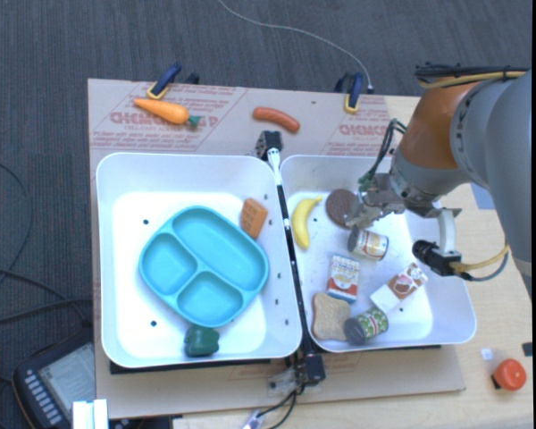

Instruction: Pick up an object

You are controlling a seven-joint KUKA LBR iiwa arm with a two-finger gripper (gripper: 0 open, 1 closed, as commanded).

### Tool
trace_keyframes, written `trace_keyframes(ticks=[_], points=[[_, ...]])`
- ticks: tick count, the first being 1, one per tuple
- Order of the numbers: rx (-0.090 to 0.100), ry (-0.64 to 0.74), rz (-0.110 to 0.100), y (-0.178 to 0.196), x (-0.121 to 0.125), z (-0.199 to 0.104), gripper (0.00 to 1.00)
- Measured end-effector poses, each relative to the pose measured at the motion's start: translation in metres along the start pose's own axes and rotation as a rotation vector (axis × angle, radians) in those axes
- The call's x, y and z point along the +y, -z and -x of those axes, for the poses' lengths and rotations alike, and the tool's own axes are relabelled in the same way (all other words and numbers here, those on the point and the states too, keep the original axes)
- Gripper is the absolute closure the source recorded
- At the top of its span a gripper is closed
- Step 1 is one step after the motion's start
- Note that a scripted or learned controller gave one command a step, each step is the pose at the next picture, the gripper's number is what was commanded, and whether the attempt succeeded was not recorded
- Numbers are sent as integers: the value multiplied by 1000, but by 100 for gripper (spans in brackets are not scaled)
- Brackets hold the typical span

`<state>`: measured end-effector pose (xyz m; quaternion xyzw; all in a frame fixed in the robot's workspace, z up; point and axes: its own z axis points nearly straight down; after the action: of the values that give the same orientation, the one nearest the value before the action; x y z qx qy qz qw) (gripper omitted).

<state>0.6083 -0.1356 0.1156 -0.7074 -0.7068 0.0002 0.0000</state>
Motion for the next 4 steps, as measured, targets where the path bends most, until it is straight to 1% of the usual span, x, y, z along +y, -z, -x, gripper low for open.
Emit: trace_keyframes(ticks=[1, 2, 3, 4], points=[[0, 0, 0, 0, 0, 0, 0], [0, 0, 0, 10, 0, 0, 100], [0, 0, 0, 9, 0, 0, 0], [-4, -1, 7, -28, -36, -23, 0]])
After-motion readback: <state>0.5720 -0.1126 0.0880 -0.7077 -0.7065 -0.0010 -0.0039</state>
